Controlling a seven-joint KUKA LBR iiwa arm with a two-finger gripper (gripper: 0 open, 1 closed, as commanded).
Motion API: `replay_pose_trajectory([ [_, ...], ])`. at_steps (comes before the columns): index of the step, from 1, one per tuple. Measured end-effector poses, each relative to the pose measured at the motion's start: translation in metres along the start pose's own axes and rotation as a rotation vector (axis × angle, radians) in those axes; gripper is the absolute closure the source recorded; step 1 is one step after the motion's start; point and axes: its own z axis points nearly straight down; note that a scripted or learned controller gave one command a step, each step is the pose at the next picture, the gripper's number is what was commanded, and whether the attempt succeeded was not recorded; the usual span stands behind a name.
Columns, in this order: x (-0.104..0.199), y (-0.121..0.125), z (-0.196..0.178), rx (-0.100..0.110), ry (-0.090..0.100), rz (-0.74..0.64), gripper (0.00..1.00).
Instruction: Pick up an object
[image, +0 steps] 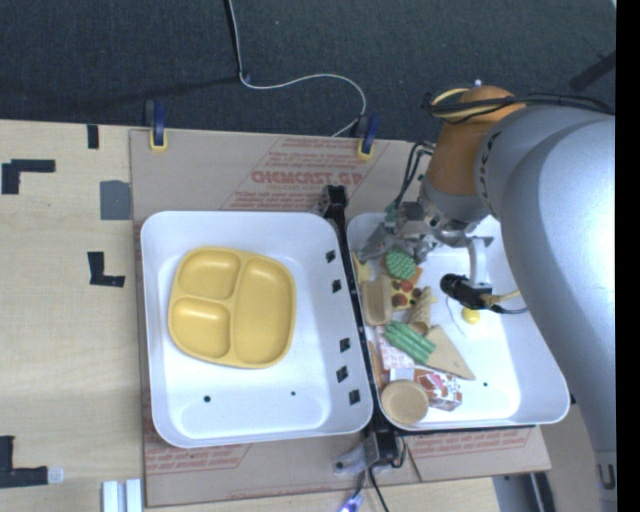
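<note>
My gripper (402, 243) hangs over the far left part of the right bin (520, 385), the grey arm reaching in from the right. Just below its tip lies a round green ridged toy (401, 265). Close by are a small piece with red and yellow dots (404, 296), a tan block (374, 300), a green flat piece (409, 340) lying on a tan wedge (450, 358), a round tan cup (404, 403) and a red and white packet (440, 388). I cannot see whether anything sits between the gripper's tips.
The left bin (180, 400) holds a yellow divided plate (233, 306). A black divider with clips (345, 300) runs between the bins. The toys crowd the left half of the right bin. A white cable (300, 82) lies beyond the bench.
</note>
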Motion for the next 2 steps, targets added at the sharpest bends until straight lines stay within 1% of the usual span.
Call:
replay_pose_trajectory([
  [1, -0.002, 0.001, -0.014, -0.004, 0.000, 0.003, 1.00],
  [2, 0.063, -0.041, -0.101, -0.010, 0.005, 0.000, 1.00],
])
